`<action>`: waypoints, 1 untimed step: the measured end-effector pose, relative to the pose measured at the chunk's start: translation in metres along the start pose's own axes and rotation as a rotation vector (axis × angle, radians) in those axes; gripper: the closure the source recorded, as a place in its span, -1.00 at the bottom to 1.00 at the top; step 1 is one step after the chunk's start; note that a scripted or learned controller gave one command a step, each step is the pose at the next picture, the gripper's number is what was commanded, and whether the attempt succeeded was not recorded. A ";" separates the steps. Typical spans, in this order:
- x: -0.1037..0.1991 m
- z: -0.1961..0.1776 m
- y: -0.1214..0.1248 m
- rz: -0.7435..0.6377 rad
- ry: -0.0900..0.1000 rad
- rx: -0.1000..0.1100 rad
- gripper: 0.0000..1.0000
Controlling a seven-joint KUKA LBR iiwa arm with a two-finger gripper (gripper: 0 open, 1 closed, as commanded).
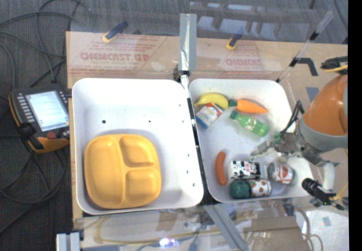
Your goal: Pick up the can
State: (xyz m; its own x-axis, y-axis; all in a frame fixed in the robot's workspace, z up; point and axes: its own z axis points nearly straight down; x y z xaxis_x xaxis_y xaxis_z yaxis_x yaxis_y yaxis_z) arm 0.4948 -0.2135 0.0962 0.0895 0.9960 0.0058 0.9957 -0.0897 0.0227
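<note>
The can (281, 173), small with a white and red label and a silvery rim, lies near the front right corner of the right bin (223, 87). My gripper (266, 149) hangs just above and to the left of it, over the gap between the can and a green bottle (251, 125). The fingers stand open with nothing between them. The grey arm with its orange band (330, 109) comes in from the right and covers the bin's right rim.
Around the can lie a cow-patterned carton (245, 169), a red-and-white spotted item (260, 187), a dark green object (239, 189) and a red sausage (220, 167). Banana (211, 99), carrot (251, 107) and small carton (207, 115) sit at the back. A yellow divided tray (121, 171) lies in the left bin (130, 97).
</note>
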 end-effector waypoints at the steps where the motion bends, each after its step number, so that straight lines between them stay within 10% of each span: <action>1: 0.002 0.001 -0.001 -0.002 -0.004 -0.002 -1.00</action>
State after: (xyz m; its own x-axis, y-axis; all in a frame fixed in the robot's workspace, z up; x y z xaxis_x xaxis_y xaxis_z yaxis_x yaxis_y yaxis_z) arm 0.4943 -0.2110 0.0955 0.0879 0.9961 0.0022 0.9958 -0.0879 0.0251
